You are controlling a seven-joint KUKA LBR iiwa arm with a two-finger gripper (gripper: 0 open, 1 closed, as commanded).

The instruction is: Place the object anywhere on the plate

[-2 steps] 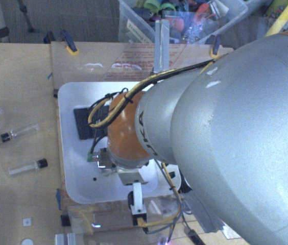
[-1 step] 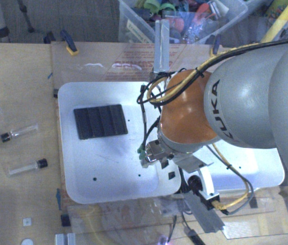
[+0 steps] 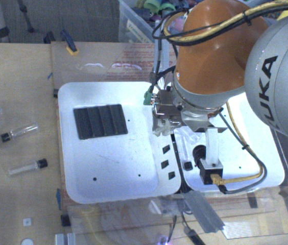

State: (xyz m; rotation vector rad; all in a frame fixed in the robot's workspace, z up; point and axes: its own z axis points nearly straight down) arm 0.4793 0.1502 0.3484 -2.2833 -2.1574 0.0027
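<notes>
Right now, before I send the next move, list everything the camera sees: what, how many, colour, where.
Bins: two, white, side by side on the bench; the right one lies mostly under the arm.
Ribbed plate: one, dark grey, upper part of the left bin.
Vials: several, clear with black caps, on the bench left of the bins.
Tub of toys: one, clear, mixed colours, behind the bins.
Clamp: one, blue and yellow, top edge of the board.
Arm: one, grey and orange, over the right bin; gripper below it.
</notes>
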